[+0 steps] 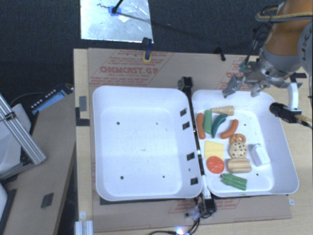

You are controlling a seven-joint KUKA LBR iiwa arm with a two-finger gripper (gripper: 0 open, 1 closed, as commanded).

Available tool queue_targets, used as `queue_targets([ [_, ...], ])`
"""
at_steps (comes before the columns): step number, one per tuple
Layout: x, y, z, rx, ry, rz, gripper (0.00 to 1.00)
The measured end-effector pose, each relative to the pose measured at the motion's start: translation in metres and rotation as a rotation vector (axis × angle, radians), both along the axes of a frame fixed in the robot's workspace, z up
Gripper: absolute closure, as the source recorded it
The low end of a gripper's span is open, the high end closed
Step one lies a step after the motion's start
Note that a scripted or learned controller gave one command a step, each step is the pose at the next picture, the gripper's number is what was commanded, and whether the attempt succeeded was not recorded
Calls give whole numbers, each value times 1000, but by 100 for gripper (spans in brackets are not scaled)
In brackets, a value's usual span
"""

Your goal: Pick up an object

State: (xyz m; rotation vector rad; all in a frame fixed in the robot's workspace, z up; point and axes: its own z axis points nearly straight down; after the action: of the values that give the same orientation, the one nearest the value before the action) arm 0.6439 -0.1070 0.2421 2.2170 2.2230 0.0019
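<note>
The right bin (281, 131) holds several toy foods: a cream corn cob (223, 110), a green pepper (208, 122), a dark green pod (218, 123), two orange sausages (200, 125) (229, 129), a yellow cheese slab (213, 149), a tomato slice (215, 165), a pretzel (238, 139), a cookie (237, 150), a bread roll (239, 166), a white block (259, 154) and a green bean pod (234, 181). My gripper (243, 87) hangs open above the bin's far edge, with nothing between its fingers.
The left bin (105, 106) sits beside the right one, joined by a black divider (193, 131). Both rest on a cardboard sheet (127, 67). A silver panel (116, 12) lies at the back. A metal rail (19, 136) stands at far left.
</note>
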Motion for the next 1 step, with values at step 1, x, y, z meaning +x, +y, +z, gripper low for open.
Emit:
queue_targets([
  [1,-45,24,-107,3,12,-1,0],
])
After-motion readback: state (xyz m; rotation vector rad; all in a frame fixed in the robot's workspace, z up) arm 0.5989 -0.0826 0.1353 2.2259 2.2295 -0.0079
